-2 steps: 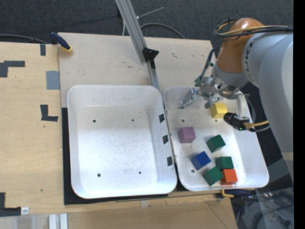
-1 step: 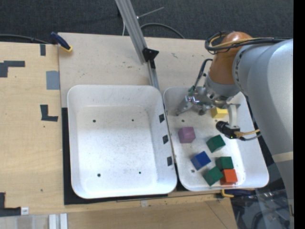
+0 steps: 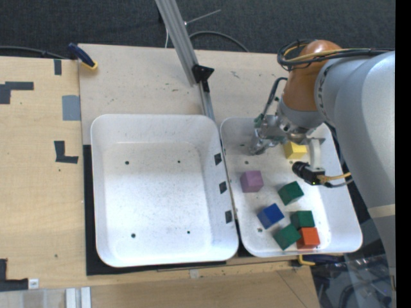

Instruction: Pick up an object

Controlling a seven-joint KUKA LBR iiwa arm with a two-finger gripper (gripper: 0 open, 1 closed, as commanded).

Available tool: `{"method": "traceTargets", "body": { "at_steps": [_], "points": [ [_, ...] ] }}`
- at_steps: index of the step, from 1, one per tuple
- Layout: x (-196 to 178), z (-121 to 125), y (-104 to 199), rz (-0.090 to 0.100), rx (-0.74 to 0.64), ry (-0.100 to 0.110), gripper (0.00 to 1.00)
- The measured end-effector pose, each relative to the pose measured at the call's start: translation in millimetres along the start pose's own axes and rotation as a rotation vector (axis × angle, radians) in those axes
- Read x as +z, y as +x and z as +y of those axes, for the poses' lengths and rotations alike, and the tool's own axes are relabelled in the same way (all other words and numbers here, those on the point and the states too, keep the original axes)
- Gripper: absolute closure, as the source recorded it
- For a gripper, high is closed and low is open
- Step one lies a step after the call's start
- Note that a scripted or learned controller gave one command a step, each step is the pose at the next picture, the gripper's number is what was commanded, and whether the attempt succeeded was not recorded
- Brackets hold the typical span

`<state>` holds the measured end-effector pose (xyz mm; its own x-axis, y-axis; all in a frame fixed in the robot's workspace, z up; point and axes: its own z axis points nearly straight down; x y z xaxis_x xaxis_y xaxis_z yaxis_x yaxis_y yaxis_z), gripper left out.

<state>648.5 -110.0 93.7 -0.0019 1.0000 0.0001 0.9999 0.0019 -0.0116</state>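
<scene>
Reaching in from the right, the grey arm (image 3: 359, 101) with its orange band (image 3: 308, 76) hangs over the far end of the right bin (image 3: 347, 236), and its gripper (image 3: 262, 143) points down toward the bin's far left corner, close to the bare white floor there. From where I stand I cannot tell how the gripper is set, and nothing shows in its grasp. A yellow block (image 3: 295, 150) lies just beside the gripper, toward the bin's right edge, partly tucked under the wrist hardware. A purple block (image 3: 252, 181) sits nearer the middle of the bin, toward its left edge, apart from the gripper. Further toward the near end, a dark green block (image 3: 291, 192) lies tilted, and a blue block (image 3: 270, 215) rests a little nearer and to its left. At the near right corner three blocks crowd together: a green block (image 3: 302, 219), another green one (image 3: 288, 237) just in front of it, and an orange block (image 3: 309, 237) touching them both or nearly so. The left bin (image 3: 103, 133) stands alongside, its rim meeting the right bin's rim, its floor speckled with dark dots. Both bins rest on a pale wooden bench (image 3: 38, 172), with a slanted metal rail (image 3: 176, 31) running from the far edge down between them.
</scene>
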Motion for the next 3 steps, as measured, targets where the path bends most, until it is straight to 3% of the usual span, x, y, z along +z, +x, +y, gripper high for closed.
{"method": "traceTargets", "body": {
  "at_steps": [3],
  "points": [
    [-123.8,10.0,-6.4,-0.001,0.000,-0.011,1.00]
  ]
}}
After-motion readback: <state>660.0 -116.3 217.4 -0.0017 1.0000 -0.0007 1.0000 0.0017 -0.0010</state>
